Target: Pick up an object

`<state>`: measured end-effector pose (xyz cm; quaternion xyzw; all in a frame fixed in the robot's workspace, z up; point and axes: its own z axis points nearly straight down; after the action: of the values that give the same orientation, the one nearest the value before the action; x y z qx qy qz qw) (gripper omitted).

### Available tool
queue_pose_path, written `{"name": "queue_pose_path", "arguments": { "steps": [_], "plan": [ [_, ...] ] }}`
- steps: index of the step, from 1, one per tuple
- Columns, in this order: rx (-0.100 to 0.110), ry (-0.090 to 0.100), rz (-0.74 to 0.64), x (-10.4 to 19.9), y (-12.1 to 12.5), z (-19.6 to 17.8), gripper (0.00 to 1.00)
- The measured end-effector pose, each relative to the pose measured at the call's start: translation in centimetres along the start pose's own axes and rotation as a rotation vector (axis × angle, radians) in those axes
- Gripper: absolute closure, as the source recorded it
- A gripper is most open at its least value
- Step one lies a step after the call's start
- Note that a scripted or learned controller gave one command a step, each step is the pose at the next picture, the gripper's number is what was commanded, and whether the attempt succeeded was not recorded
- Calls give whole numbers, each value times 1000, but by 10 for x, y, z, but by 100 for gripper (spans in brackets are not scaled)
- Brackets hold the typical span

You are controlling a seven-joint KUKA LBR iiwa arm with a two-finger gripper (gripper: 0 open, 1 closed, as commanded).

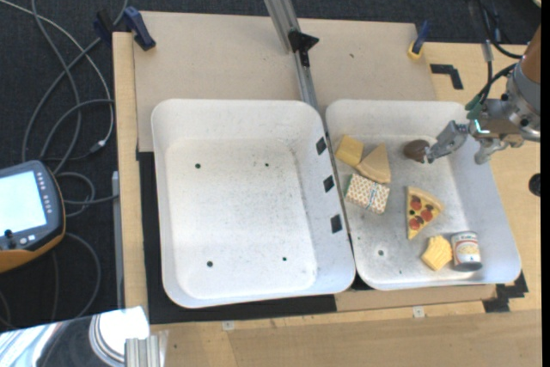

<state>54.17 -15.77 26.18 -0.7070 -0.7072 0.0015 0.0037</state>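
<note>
Fingers (465, 142) spread open, gripping nothing; brown lump (417, 151) just left of the near finger, touching or nearly so.

Even, diffuse overhead light, moderately bright; no hard shadows. White bins (241, 202) are near-overexposed, their speckled floors washed out. Soft shadow under the bins' front rims and along the divider between them. Dark carpet (51, 56) underexposed, little texture. Glare on the handheld screen (21, 206) at left, blown to white. Overall slightly soft, low resolution; small items in the right bin lack detail. Mild noise, no visible edge distortion.
</note>
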Motion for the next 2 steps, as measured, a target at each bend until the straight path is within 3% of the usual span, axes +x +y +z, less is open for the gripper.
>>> {"name": "queue_pose_path", "arguments": {
  "steps": [1, 2],
  "plan": [
    [-4, -1, 0, 0, 1, -2, 0],
    [0, 0, 1, 0, 3, 40, 0]
  ]
}}
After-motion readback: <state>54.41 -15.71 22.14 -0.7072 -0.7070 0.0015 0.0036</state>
